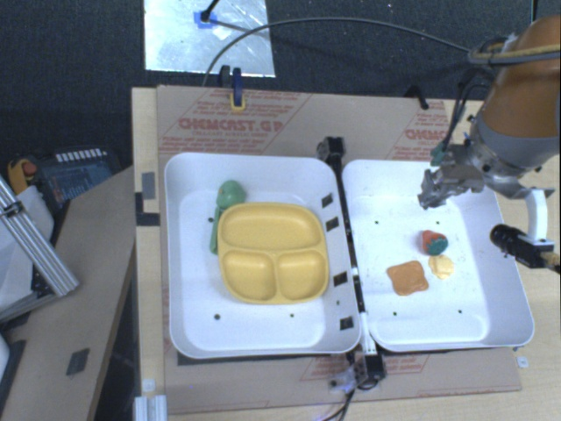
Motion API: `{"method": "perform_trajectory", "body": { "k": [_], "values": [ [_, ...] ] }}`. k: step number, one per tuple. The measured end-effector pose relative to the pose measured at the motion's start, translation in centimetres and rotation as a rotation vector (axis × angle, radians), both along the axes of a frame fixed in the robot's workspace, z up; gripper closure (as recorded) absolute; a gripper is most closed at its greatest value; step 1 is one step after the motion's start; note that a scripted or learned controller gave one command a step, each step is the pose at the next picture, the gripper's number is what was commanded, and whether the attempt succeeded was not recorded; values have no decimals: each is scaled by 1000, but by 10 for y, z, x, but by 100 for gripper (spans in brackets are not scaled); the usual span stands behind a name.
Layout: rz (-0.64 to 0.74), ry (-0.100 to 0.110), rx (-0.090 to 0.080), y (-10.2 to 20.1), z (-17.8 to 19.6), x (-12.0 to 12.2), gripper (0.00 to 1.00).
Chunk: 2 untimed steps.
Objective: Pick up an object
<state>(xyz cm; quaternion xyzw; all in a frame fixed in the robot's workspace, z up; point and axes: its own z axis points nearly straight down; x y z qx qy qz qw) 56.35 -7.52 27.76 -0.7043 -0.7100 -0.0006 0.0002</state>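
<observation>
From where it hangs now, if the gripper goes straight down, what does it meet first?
Most likely the bare floor of the right bin. The gripper hangs over its upper part, and the red-and-teal piece lies nearer the camera. Height is hard to judge.

Left bin (188, 235): yellow tray (272, 251) covers the middle.
Right bin (491, 323): left half bare; three small toys (427, 260) clustered mid-right.
</observation>
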Motion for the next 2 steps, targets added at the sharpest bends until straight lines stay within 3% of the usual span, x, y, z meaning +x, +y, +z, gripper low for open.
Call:
{"method": "perform_trajectory", "body": {
  "k": [2],
  "values": [
    [1,-1,1,108,-3,-6,100]
  ]
}}
